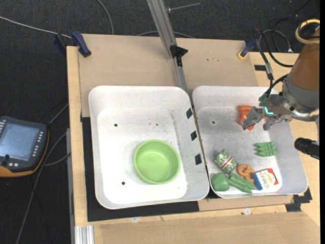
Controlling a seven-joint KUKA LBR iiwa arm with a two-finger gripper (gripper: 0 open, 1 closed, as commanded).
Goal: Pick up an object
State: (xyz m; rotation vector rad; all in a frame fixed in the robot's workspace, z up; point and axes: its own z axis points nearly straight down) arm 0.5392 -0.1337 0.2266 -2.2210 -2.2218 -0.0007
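My gripper [259, 121] hangs over the upper right part of the right bin [213, 101]. Its two dark fingers stand apart, so it is open with nothing between them. An orange object [244, 111] lies in the bin right beside the left finger [249, 120], partly hidden by it. Below the gripper lies a small green ridged piece [265, 148]. Near the bin's front sit a small green-labelled can [225, 161], an orange pretzel-shaped piece [245, 170], a green vegetable toy [231, 182] and a white, red and blue carton [266, 178].
The left bin [101, 105] holds a green bowl [156, 161] near its front. A metal rail [165, 22] runs from the top down to the gap between the bins. Black clips [193, 135] sit on the divide. Cables lie at the upper right.
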